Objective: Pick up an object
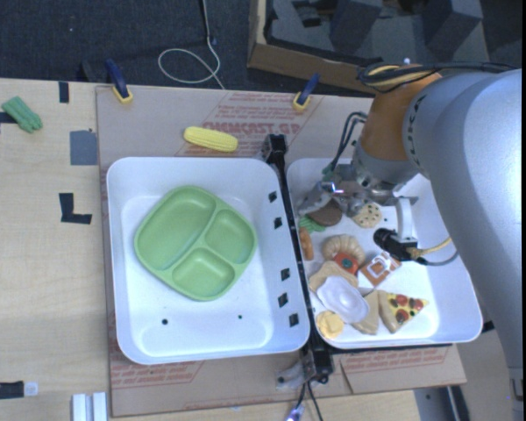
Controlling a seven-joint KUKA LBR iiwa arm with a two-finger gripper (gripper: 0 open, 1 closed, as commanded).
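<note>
The right bin (456, 310) holds several toy foods: a pizza slice (401, 308), a croissant (344, 251), a cookie (367, 215), a brown round piece (327, 212), a white piece (340, 298) and a small red-and-white box (379, 268). My gripper (340, 191) hangs low over the far left part of this bin, just above the brown piece and beside the cookie. The arm's grey body and orange band (387, 130) rise from it toward the right.
The left bin (127, 182) holds a green divided plate (195, 241). A yellow toy corn (210, 139) lies on the cardboard behind the bins. A green toy (22, 113) rests on the bench at far left. Clamps (305, 90) pin the cardboard's back edge.
</note>
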